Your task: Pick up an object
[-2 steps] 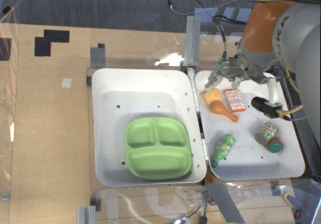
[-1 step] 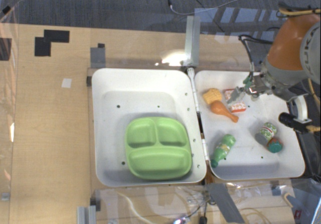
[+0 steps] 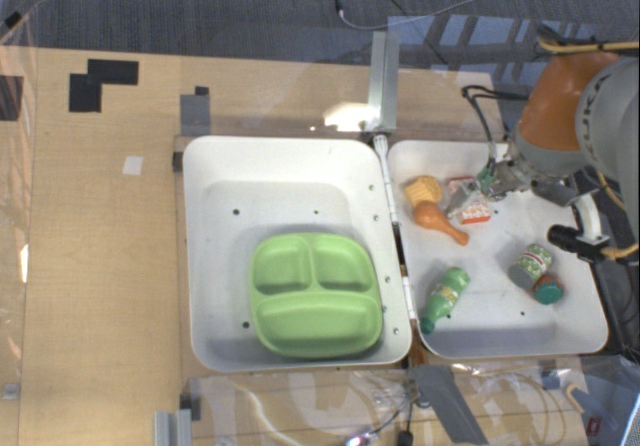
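Right bin: green bottle apparently lies diagonally, cap upper-right.

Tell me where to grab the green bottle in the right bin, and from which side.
Probably the green bottle at mid-body, coming straight down. It lies flat, slanting from upper right to lower left, so set the fingers across its narrow width. Its lower end sits near the right bin's left wall; the middle has more room.

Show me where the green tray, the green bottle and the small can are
green tray [image 3: 316,296], camera view, on the wide lower compartment.
green bottle [image 3: 444,298], camera view, on the middle of its body.
small can [image 3: 536,270], camera view, on its labelled side.
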You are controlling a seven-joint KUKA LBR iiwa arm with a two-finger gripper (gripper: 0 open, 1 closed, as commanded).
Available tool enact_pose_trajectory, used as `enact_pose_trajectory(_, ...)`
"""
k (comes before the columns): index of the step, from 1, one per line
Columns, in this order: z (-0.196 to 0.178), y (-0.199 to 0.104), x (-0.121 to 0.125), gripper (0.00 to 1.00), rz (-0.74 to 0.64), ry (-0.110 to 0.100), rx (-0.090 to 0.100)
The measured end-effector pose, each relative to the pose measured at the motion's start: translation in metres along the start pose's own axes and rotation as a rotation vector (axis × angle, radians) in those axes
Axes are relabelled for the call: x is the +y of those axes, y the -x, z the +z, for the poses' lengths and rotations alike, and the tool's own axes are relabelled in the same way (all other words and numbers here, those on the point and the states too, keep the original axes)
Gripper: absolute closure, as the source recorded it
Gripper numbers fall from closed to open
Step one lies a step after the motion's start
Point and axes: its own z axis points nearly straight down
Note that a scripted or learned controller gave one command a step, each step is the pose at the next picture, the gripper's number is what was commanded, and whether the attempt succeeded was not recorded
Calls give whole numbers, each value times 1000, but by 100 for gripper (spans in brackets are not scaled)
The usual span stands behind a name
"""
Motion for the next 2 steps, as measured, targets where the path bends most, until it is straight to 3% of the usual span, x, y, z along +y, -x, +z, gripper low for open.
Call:
enact_pose_trajectory(1, -13, 0, 3, 100, -3, 7, -3)
enact_pose_trajectory(2, -122, -48, 52, 100, 21, -1, 2)
